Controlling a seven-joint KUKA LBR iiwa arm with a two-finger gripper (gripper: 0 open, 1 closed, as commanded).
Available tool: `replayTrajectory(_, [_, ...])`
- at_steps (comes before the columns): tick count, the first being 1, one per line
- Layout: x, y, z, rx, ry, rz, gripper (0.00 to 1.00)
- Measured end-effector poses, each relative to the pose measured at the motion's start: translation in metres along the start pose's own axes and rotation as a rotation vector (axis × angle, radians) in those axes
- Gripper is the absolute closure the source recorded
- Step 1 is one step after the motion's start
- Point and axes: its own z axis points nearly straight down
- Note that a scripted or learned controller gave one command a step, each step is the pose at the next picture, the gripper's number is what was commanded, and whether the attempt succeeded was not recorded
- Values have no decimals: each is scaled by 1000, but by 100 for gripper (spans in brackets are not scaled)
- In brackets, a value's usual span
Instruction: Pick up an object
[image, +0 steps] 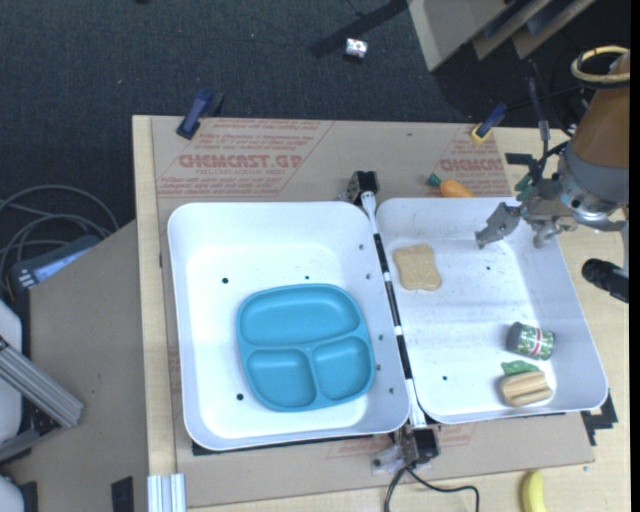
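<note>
In the right bin (470, 400) a tan slice of toast (416, 268) lies near the left wall. A small green can (530, 341) lies on its side near the right wall. Just in front of it is a tan bread roll (526, 388) with a green piece (518, 368) touching it. My gripper (520, 230) hovers over the bin's far right corner, open, with nothing between its fingers. It is well right of the toast and far behind the can.
The left bin (200, 250) holds a blue divided plate (303, 345). An orange item (455, 187) lies on the board behind the right bin. Blue clamps (200, 112) sit at the board's far edge. A yellow object (533, 492) lies at the front right.
</note>
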Motion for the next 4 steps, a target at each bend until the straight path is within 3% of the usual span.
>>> replayTrajectory(1, [53,38,100,3,1,-1,0])
replayTrajectory(4, [76,-23,107,-6,-1,1,0])
